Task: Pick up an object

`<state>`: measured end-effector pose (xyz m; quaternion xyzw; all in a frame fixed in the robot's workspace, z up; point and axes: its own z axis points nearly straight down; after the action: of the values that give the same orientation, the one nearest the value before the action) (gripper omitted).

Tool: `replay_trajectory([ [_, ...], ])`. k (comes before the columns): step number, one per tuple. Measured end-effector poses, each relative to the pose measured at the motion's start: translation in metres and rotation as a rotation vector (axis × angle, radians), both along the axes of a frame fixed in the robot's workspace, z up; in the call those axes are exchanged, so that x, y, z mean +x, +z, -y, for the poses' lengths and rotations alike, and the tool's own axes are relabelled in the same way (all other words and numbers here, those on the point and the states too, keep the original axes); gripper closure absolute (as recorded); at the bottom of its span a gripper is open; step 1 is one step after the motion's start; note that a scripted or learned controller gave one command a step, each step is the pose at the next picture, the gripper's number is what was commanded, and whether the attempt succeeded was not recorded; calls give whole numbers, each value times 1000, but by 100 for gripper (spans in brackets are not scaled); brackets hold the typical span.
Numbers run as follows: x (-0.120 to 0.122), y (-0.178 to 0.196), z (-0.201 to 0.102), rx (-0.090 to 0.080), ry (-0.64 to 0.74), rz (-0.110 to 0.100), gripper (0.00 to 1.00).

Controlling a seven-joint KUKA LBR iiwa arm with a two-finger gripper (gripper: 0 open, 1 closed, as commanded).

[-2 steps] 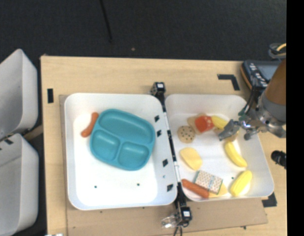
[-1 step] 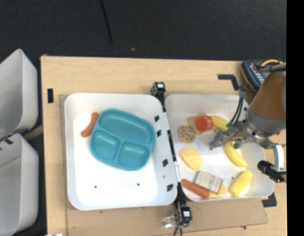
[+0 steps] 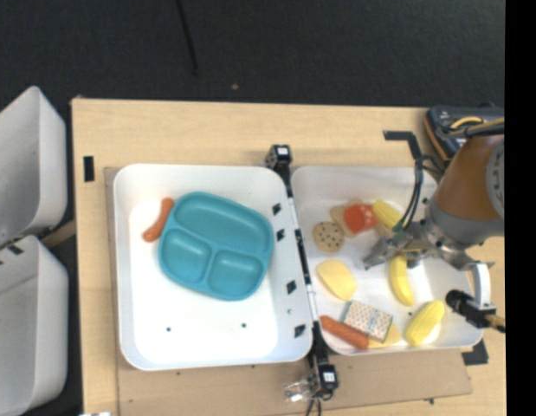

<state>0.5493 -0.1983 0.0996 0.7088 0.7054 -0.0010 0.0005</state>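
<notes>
The right bin point(image 3: 311, 185) holds several toy foods. Among them are a round cookie point(image 3: 328, 236), a red-orange piece point(image 3: 360, 218), a small yellow piece point(image 3: 387, 212), a pale yellow lump point(image 3: 336, 278), a long yellow piece point(image 3: 401, 282), a patterned wafer point(image 3: 367, 320), an orange carrot point(image 3: 344, 332) and a yellow oval point(image 3: 425, 321). My gripper point(image 3: 387, 251) hangs low over this bin, just below the red-orange piece and beside the top of the long yellow piece. I see nothing clearly held in it.
The left bin point(image 3: 129, 319) holds a teal divided plate point(image 3: 216, 244) and an orange sausage-shaped toy point(image 3: 158, 219) near its left wall. The divider between the bins carries black clips point(image 3: 280, 156). The arm's orange band point(image 3: 465, 189) rises over the right bin's right side.
</notes>
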Motion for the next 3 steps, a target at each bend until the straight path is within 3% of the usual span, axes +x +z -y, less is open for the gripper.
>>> replay_trajectory([
  [1, 1, 12, 1, -1, -5, 5, 100],
  [3, -1, 127, 11, -1, 4, 8, 100],
])
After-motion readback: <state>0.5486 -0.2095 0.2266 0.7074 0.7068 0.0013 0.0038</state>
